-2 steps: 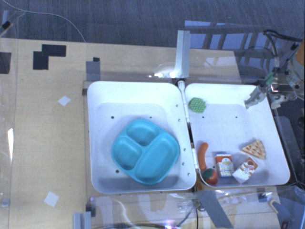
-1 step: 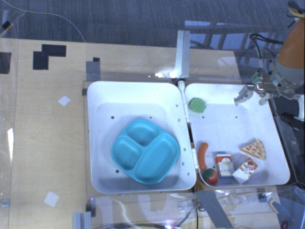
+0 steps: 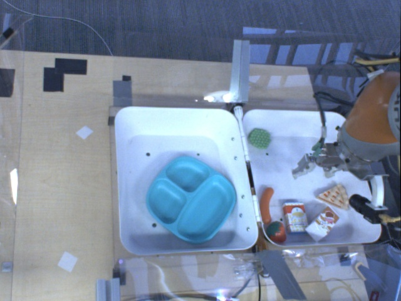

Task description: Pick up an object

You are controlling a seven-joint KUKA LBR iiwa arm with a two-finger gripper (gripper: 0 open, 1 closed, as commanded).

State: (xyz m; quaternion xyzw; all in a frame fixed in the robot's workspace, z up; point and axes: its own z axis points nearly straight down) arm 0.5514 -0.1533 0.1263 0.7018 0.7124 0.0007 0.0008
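The gripper [image 3: 307, 166] hovers over the right bin [image 3: 285, 121], whether its fingers are apart I cannot tell. Just right lies a waffle [image 3: 334, 196] (triangular).

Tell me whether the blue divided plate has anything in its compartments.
Empty. The blue divided plate lies flat in the left bin, and all three compartments show bare blue bottoms, with no food or other item resting in them.

We note a wooden bench [image 3: 62, 187] bearing two white bins: the left bin [image 3: 128, 231] holds a blue divided plate [image 3: 191, 198], lying slightly askew. Black tape marks [image 3: 61, 73] sit on the bench's far left. A metal bracket [image 3: 239, 71] stands behind the bins; grey carpet [image 3: 188, 17] lies beyond.
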